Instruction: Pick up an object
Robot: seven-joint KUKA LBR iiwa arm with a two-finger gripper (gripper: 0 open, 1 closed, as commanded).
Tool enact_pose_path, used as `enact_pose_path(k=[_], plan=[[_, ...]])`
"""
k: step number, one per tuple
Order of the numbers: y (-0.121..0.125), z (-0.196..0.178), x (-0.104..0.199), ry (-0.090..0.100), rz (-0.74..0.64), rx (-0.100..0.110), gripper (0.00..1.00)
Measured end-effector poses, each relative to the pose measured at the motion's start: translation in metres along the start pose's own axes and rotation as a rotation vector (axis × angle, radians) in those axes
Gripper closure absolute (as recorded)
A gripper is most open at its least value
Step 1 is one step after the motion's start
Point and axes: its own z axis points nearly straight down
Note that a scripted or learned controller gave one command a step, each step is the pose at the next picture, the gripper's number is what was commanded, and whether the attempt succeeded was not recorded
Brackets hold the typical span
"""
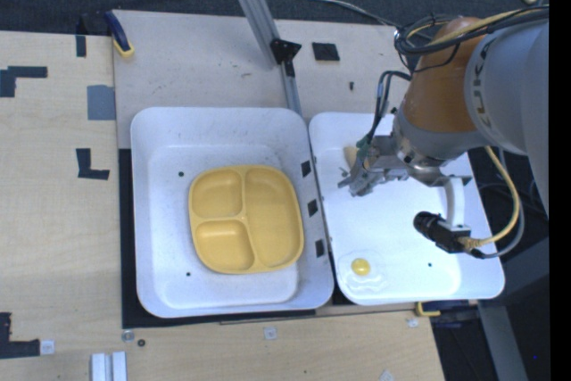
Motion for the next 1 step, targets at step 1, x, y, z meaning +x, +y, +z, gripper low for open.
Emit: enact_pose_path(k=[1], plan=[[0.0125,-0.0172,0.0510,0.000,0.000,-0.002,1.00]])
